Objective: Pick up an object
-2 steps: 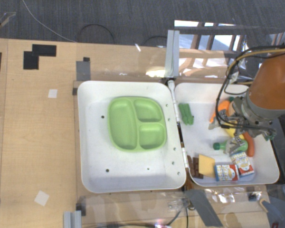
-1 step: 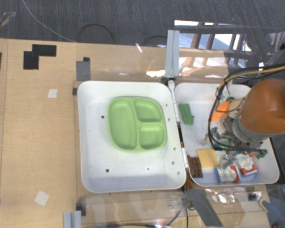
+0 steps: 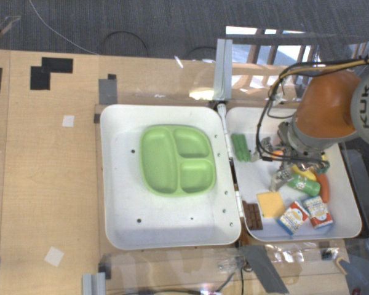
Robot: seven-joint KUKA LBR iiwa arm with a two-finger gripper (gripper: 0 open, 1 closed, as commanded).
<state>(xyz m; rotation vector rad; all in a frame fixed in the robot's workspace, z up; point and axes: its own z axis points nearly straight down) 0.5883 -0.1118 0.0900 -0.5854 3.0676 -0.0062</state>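
Gripper (image 3: 287, 176) hangs low in the right bin (image 3: 350, 226), under the orange-banded wrist, right on top of a small cluster of objects. Fingers are half hidden by the wrist and cables; whether they are parted or clamped, cannot tell. Nearest candidate is the yellow-green piece (image 3: 304, 183), touching or just beside the fingertips on their right side; its long axis seems to run diagonally down-right, though the view is poor there. The orange carrot-like piece (image 3: 324, 188) lies just right of that, roughly upright in the picture and close to the bin's right wall. Below the gripper: yellow block (image 3: 270, 204), then two small cartons (image 3: 293, 217) and (image 3: 319, 212) toward the near wall, and a brown bar (image 3: 252, 216) at the near-left corner. Green stick (image 3: 240, 147) sits left of the gripper, along the divider wall. Open room is mostly left of and above the gripper. The left bin (image 3: 120, 226) holds a green divided plate (image 3: 175, 160), well apart. Judgement: a grasp here likely needs a small shift right and a clean close, since the crowding risks snagging two things.
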